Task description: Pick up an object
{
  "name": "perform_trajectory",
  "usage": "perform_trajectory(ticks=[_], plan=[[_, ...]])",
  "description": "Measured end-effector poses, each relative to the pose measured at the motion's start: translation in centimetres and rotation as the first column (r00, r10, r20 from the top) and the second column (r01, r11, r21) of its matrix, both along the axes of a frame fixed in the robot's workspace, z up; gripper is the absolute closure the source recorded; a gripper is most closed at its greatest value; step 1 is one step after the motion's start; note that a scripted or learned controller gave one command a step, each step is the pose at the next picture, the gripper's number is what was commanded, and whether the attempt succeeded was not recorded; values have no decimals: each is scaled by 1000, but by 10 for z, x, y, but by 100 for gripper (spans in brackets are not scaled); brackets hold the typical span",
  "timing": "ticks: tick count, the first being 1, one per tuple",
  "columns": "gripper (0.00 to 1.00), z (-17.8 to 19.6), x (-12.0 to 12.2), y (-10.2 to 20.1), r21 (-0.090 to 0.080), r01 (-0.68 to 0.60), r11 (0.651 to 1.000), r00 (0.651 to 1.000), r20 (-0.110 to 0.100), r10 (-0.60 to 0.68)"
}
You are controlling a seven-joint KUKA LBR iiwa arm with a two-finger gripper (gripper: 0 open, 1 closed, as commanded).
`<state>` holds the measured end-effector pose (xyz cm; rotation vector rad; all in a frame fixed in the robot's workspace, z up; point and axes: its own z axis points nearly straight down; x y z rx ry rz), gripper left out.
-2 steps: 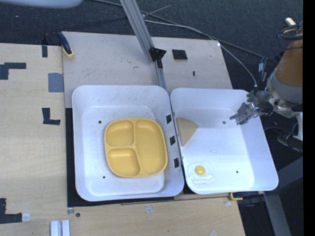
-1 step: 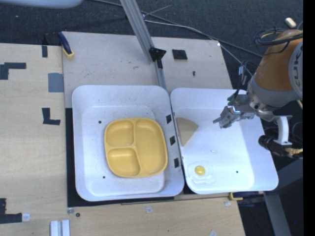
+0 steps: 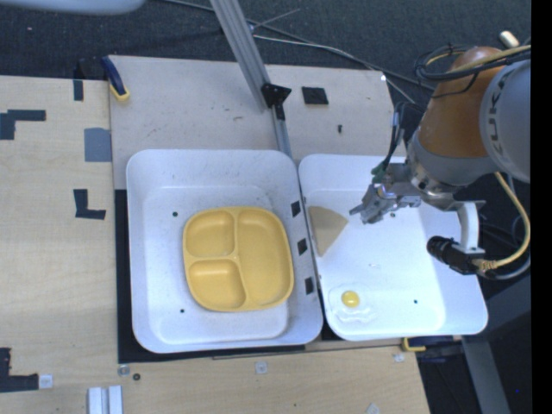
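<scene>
My gripper (image 3: 373, 207) hangs over the right bin (image 3: 448, 313), whose middle floor lies open. A tan wedge (image 3: 328, 227) crowds its left wall; a fried egg (image 3: 351, 302) sits near the front. A yellow divided plate (image 3: 237, 258) fills most of the left bin (image 3: 151, 231).

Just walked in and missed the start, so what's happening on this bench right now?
A grey arm with an orange band reaches in from the right, its tool over the right bin, holding nothing visible. In that bin lie a tan wedge and a fried egg. The left bin holds a yellow divided plate. Nothing is picked up yet.
</scene>
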<state>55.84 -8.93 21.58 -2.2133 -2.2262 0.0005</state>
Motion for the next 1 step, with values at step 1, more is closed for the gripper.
perform_trajectory(ticks=[1], plan=[[100, 10, -5, 58, 0, -2, 1000, 1000, 0, 2]])
